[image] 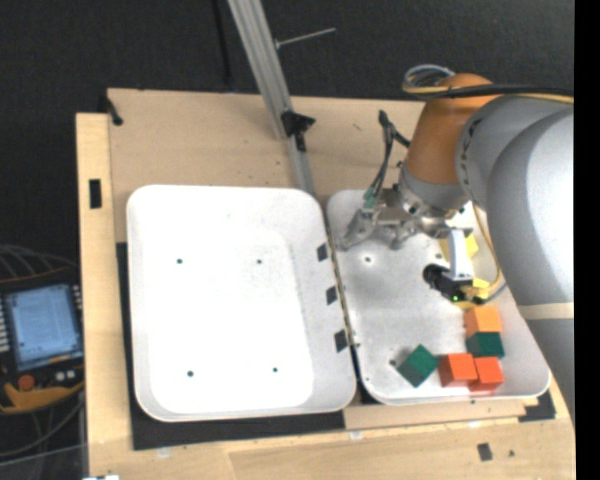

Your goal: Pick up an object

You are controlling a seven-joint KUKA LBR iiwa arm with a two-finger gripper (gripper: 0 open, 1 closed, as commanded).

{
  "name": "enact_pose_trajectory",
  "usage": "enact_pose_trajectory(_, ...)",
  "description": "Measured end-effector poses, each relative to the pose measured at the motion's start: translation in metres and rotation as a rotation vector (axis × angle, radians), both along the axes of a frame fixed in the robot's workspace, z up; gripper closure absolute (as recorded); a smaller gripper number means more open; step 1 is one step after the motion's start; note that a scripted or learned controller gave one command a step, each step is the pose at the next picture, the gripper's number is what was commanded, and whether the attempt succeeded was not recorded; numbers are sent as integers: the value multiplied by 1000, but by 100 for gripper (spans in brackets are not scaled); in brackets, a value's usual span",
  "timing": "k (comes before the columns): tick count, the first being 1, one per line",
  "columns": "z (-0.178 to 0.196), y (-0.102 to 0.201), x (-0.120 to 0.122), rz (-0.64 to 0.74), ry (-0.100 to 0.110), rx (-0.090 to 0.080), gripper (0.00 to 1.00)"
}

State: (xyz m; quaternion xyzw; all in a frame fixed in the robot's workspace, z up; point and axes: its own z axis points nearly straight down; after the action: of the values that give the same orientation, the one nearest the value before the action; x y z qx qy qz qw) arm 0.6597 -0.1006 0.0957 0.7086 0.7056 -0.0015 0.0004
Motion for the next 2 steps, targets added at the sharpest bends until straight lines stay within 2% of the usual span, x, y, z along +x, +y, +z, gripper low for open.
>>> enact_pose_trajectory(1, 14, -1, 1, -4, -6, 1, 100)
enact_pose_trajectory(2, 72, -11, 5, 3, -9, 1, 100)
